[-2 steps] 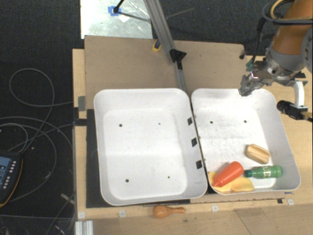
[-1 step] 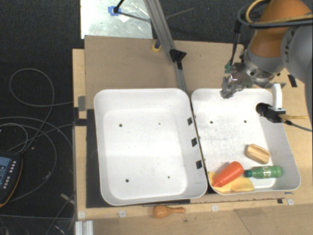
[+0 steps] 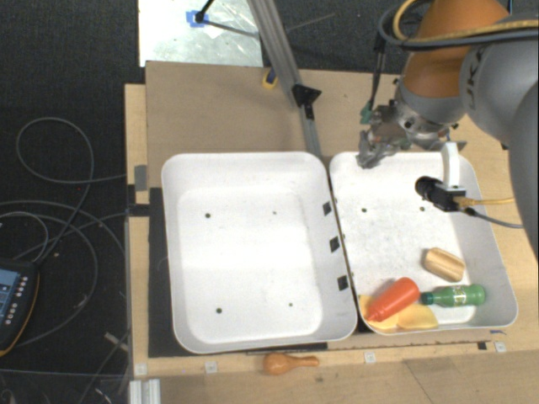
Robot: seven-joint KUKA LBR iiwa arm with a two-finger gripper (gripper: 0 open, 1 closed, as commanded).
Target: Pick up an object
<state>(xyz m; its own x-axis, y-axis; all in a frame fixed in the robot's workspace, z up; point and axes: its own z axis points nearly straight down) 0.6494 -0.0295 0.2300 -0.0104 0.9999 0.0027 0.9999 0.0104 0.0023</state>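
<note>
The right bin (image 3: 396, 217) holds a few objects in its near right corner. An orange carrot-shaped piece (image 3: 393, 298) lies partly on a yellow piece (image 3: 416, 318). Beside them lies a green bottle (image 3: 455, 295) on its side, and a tan roll (image 3: 443, 263) sits just behind it. My gripper (image 3: 369, 156) hangs over the far left corner of the right bin, well away from these objects, with nothing seen in it.
The left bin (image 3: 253, 251) sits beside the right one, joined by black clips (image 3: 334, 243). A small orange-brown pear-shaped item (image 3: 290, 361) lies on the bench in front of the bins. A grey pole (image 3: 282, 53) slants behind them. Cables trail at the left.
</note>
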